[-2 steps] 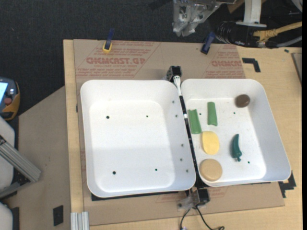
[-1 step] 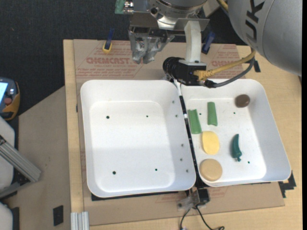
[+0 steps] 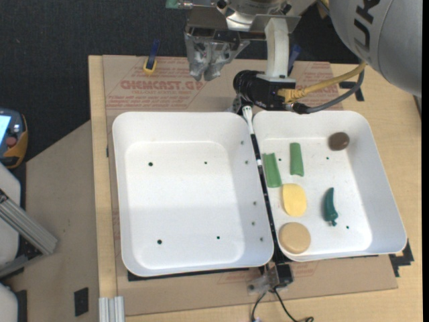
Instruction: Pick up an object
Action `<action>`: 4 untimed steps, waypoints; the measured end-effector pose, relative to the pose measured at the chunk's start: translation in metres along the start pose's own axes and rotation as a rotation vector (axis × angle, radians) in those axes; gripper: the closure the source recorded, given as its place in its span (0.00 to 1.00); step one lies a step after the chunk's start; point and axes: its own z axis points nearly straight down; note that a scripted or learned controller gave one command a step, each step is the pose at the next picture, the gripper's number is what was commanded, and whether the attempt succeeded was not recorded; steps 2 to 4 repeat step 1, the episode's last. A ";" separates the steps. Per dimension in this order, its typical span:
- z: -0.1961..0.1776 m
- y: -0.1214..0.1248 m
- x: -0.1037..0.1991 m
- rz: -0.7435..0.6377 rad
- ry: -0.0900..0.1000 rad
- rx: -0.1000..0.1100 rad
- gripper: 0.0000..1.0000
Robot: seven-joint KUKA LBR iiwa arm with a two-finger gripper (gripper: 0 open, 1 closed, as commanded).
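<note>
My gripper (image 3: pixel 209 64) hangs high above the bench, over the back edge of the left bin (image 3: pixel 127 180), with nothing seen between its fingers. The right bin (image 3: pixel 375 180) holds all the objects. Two green sticks lie near its left wall: a longer one (image 3: pixel 271 169) and a shorter one (image 3: pixel 295 159). A brown round piece (image 3: pixel 338 140) rests at the back right. A yellow oval piece (image 3: pixel 293 199) sits in the middle, a tan round disc (image 3: pixel 294 237) at the front, and a dark teal curved piece (image 3: pixel 330 206) to the right.
The bins stand on a brown cardboard sheet (image 3: pixel 147 82). A small blue and yellow clip (image 3: pixel 151 60) lies at its back left. A cable and connector (image 3: pixel 275 280) sit at the front between the bins.
</note>
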 end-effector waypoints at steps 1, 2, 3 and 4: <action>0.048 0.033 -0.002 0.005 -0.003 0.007 1.00; 0.048 0.033 -0.002 0.005 -0.003 0.007 1.00; 0.048 0.033 -0.002 0.005 -0.003 0.007 1.00; 0.048 0.033 -0.002 0.005 -0.003 0.007 1.00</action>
